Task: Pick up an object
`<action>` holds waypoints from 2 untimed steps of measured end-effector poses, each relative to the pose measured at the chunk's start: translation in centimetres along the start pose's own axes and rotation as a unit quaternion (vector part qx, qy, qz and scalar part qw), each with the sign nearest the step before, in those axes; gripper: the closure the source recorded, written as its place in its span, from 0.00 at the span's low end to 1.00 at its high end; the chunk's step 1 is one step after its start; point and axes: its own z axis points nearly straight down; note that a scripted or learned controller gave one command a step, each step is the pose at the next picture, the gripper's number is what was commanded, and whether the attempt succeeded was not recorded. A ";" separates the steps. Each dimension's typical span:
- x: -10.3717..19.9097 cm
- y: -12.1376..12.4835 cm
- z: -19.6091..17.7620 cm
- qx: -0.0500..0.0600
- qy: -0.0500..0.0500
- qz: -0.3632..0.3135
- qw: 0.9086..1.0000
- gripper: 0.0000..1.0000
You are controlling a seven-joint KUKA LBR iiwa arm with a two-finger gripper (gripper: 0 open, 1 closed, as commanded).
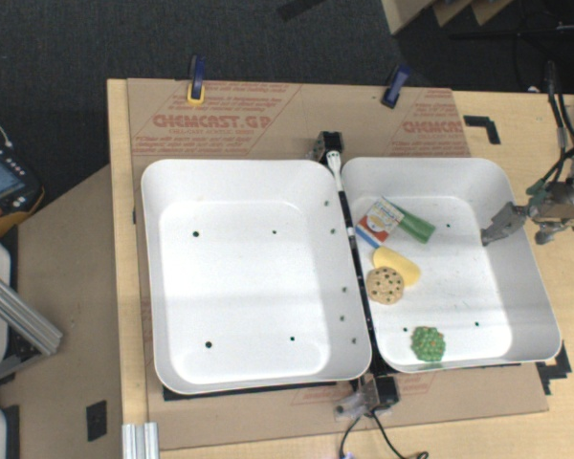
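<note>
The grey two-finger gripper (505, 224) sits at the right rim of the right-hand shallow white plastic bin (517, 285), reaching in from that side and carrying nothing; whether its claw is spread or closed I cannot tell at this size and angle. Well apart from it, toward the left half of the same bin, lie the candidates for picking. Nearest the top is a flat white packet with red and blue print (380, 221), with a green cylindrical tube (416, 227) lying just beside it on the right, apparently touching. Below them a yellow rounded piece (399, 263) rests against a round tan cookie with dark chips (385, 284), the two overlapping. Alone near the bin's front edge is a green knobbly broccoli-like piece (428, 343), clear of everything else. The left-hand white bin (172, 285) adjoins across the middle divider, both sitting on a brown cardboard-covered bench (268, 113). The step in hand looks like the approach, with no object yet reached. To do it well, I judge the isolated green knobbly piece the safest target, since a descent there would not nudge neighbours; going for the clustered items risks pinching two at once or pushing one against the divider. The descent should centre over the chosen piece.
</note>
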 end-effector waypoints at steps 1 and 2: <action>3.0 -5.0 -9.0 -0.004 -0.001 -0.001 1.000 0.00; 4.3 -5.0 -24.7 -0.010 -0.003 -0.002 1.000 0.00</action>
